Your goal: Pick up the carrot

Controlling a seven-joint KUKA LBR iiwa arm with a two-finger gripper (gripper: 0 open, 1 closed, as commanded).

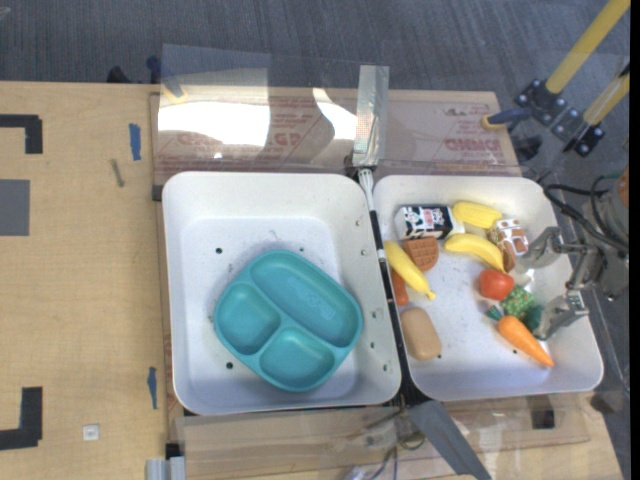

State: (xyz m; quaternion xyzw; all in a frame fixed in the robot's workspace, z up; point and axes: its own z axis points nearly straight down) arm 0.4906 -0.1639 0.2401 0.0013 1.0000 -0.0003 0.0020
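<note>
The carrot (pixel 524 339) is orange with a green leafy top and lies tilted in the right bin (pixel 570 373), near its front right corner. My gripper (pixel 553 279) hangs over the bin's right edge, just right of the carrot's green top. Its two metal fingers (pixel 545 242) stand apart, open, with nothing between them. The lower finger ends close to the carrot's leafy end.
Other toy foods fill the right bin: a red tomato (pixel 494 284) next to the carrot, three bananas (pixel 476 250), a black-and-white carton (pixel 422 218), a brown biscuit (pixel 426 254) and a tan bun (pixel 421 333). A teal divided plate (pixel 288 318) lies in the left bin (pixel 190 268).
</note>
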